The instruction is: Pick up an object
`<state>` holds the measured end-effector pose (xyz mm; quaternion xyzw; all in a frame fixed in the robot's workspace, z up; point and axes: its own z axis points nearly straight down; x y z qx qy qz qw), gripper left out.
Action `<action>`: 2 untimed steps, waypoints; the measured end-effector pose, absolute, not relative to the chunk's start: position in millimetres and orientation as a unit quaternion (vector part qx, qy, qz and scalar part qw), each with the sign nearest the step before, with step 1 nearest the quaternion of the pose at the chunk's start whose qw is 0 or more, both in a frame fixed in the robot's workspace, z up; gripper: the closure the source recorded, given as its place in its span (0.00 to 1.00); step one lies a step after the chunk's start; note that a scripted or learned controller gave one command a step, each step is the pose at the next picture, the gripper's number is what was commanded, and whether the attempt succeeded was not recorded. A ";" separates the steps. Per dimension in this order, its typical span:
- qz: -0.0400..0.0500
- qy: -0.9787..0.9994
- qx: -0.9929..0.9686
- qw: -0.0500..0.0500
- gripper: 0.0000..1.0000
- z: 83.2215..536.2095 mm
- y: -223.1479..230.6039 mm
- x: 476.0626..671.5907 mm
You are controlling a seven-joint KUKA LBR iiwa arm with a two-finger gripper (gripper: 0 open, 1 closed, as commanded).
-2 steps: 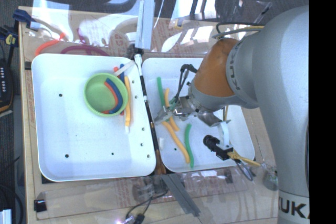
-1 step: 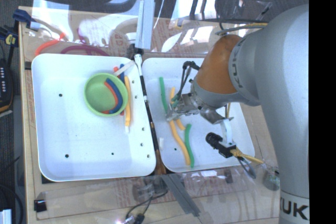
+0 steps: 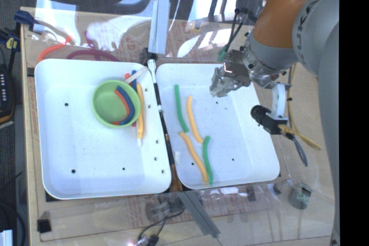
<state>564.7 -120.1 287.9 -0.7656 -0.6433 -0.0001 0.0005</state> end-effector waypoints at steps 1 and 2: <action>0.000 -0.644 -0.765 0.001 0.00 287.3 -119.7 564.6; 0.002 -0.609 -0.793 0.003 0.00 119.3 -139.8 569.8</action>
